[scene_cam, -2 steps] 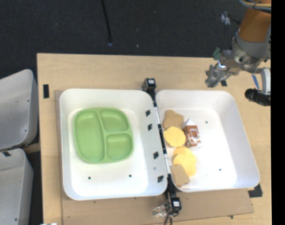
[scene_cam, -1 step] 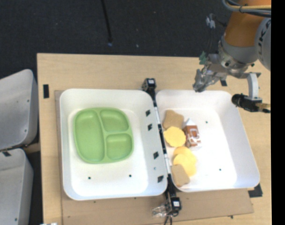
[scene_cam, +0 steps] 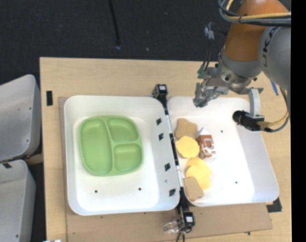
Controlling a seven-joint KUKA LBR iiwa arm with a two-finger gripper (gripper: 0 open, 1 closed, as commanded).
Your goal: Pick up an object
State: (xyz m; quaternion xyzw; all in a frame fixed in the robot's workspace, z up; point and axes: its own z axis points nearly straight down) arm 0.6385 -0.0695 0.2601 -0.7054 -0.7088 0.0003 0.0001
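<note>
Gripper (scene_cam: 202,101) hangs over the back edge of the right bin (scene_cam: 243,180), nothing between its fingers; can't tell if they're spread or pressed together, too blurred at this angle. Candidates all sit clustered against the right bin's left wall, near the divider, well forward of the gripper: a tan wedge (scene_cam: 186,128) at the back, a yellow disc (scene_cam: 187,147) touching it, a small red-brown block (scene_cam: 206,146) just beside the disc, then a second yellow piece (scene_cam: 199,172) overlapping another tan piece (scene_cam: 194,189) at the front. They look like toy food, so my guess is light, rigid or slightly foamy, not fragile, probably smooth plastic and a bit slippery. The block looks like the cleanest pick: stands slightly apart from the wall, flat sides for a pinch across its short width. Discs lie flat and low, hard to get fingers under; those near the wall leave little finger clearance. Left bin (scene_cam: 72,185) holds only a green compartment tray (scene_cam: 112,144), compartments bare; too wide for this gripper except at a rim.
</note>
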